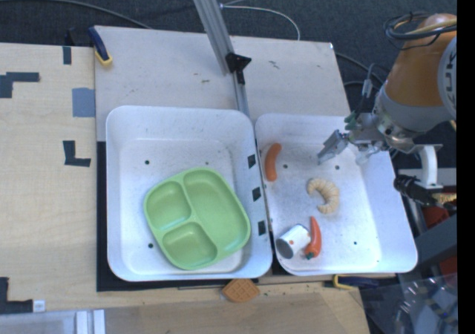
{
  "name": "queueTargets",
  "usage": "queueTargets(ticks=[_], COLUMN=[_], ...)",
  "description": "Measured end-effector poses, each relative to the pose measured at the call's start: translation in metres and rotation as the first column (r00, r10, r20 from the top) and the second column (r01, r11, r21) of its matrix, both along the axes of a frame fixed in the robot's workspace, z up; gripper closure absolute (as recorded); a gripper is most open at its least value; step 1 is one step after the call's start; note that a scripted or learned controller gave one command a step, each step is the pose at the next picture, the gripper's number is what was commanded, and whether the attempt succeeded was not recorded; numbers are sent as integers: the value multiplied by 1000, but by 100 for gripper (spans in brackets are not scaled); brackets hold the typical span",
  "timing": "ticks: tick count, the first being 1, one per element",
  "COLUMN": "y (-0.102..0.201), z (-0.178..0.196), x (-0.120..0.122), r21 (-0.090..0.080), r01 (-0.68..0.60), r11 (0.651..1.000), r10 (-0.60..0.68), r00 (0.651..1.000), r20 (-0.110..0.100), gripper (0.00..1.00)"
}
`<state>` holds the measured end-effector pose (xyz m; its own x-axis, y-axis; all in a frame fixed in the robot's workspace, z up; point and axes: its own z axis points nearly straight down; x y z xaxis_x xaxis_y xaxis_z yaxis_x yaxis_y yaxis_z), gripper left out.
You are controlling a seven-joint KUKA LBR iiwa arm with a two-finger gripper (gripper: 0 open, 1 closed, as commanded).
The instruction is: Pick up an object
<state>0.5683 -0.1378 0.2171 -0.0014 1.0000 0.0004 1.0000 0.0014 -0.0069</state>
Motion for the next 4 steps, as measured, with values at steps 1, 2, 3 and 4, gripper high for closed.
queueTargets(ticks=[1, 2, 3, 4], y=[4, 7, 7, 10], z=[-45, -91, -79, -34], x=[-4, 1, 2, -3], r21=[0, 0, 0, -1], r01=[0, -1, -1, 0], r11=[1000, 1000, 1000, 1000], r10=[0, 1, 1, 0], r00=[1000, 1000, 1000, 1000], r20=[1, 0, 3, 9], gripper=[0, 0, 100, 100])
